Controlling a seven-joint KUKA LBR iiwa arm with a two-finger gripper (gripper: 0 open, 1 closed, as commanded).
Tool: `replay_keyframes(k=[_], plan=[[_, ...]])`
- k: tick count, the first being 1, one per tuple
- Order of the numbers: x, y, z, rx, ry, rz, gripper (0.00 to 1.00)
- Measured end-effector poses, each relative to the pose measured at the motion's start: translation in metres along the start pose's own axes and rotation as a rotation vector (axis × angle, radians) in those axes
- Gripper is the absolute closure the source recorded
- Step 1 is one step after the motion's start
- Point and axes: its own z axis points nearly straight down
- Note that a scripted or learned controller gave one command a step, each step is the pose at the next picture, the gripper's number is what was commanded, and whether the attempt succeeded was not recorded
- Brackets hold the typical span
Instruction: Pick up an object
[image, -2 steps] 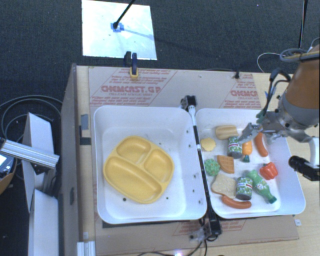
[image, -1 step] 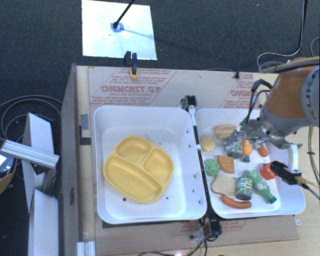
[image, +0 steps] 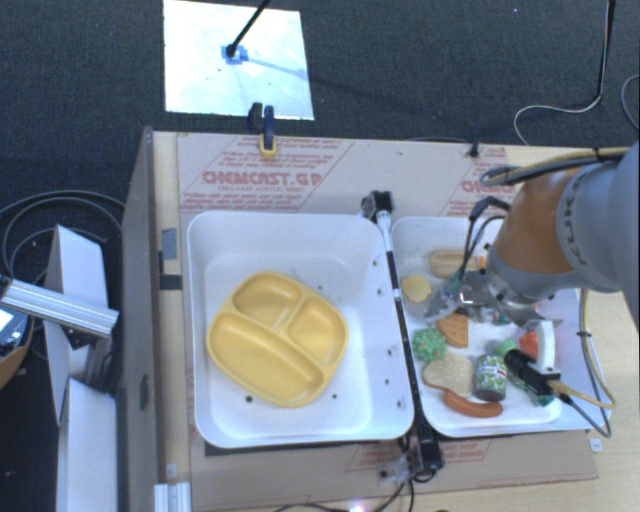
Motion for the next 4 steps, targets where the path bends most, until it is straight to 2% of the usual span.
replay_keyframes(k=[1,2,3,4], plan=[[0.000,0.001,-0.010,-0.002,0.000,0.001,1.00],[0.000,0.001,-0.010,-0.001,0.000,0.000,0.00],[-0.009,0.102,0.000,-0.002,-0.001,-0.004,0.00],[-0.060,0.103,-0.119,-0.006,-0.003,-0.001,0.00]])
